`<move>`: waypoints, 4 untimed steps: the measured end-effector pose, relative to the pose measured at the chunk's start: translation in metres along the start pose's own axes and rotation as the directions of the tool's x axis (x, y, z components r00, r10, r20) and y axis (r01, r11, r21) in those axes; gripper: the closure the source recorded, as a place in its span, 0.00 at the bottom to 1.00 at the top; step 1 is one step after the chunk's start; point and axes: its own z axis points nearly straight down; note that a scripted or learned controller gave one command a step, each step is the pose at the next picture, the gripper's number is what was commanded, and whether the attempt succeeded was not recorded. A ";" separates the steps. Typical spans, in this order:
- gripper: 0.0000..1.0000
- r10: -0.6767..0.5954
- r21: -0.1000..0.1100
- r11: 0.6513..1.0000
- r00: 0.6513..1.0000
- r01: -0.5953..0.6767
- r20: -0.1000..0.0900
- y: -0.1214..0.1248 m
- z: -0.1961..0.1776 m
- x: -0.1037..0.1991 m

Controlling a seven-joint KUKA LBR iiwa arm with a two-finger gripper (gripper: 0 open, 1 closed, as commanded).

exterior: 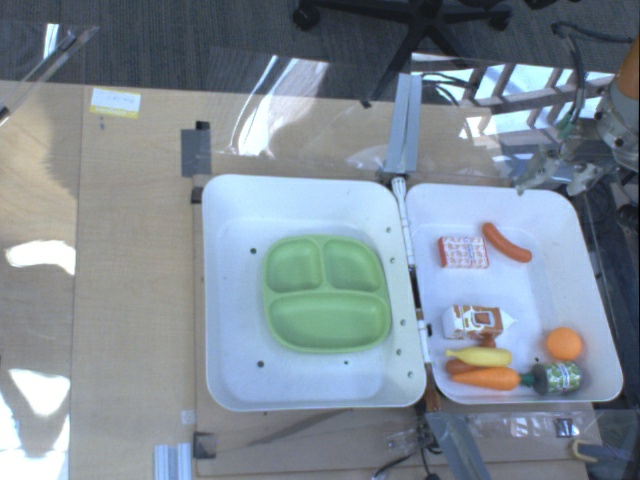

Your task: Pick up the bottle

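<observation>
The arm (622, 118) sits at the upper right edge of the frame, above and beyond the far right corner of the right bin (590, 268). It is mostly cut off by the frame edge and partly masked by reflections on clear sheeting. The gripper cannot be made out clearly there, so whether it is parted or closed cannot be told.

The bottle (556, 378) lies on its side in the lower right corner of the right bin, green with a dark cap end pointing left. It rests just below an orange (564, 343) and just right of a carrot (487, 377). A yellow banana (478, 356) lies just above the carrot. A small milk carton (476, 320) sits above the banana. A red and white box (463, 252) and a sausage (507, 243) lie in the bin's upper half.

The left bin (230, 368) holds a green three-compartment tray (327, 293), centred.
</observation>
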 end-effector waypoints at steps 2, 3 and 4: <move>0.00 -0.288 -0.004 0.958 0.958 0.288 0.001 -0.008 0.165 0.066; 0.00 -0.451 -0.027 0.892 0.892 0.451 0.024 -0.031 0.170 0.090; 0.00 0.189 -0.024 0.982 0.982 -0.189 -0.004 0.009 0.172 0.082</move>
